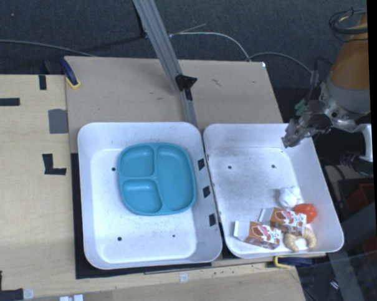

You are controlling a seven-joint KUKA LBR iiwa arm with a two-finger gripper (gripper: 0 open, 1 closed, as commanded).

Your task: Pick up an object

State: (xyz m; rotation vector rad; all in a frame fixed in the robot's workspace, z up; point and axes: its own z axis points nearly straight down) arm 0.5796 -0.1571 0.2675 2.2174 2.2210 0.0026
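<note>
The right bin (252,175) holds a small pile in its near right corner: a white crumpled item (289,196), an orange-red piece (306,210), two red-and-white packets (262,233) (288,220) and a tan pretzel-like item (301,240). My gripper (295,133) hangs over the far right rim of that bin, well above and behind the pile, with nothing visibly held. The arm (350,71), grey with an orange band, comes in from the right.
The left bin (97,200) contains a blue divided plate (157,178). A slanted grey metal post (165,48) rises behind the bins. Cables run across the dark floor at the back. Black tape marks dot the wooden bench at left.
</note>
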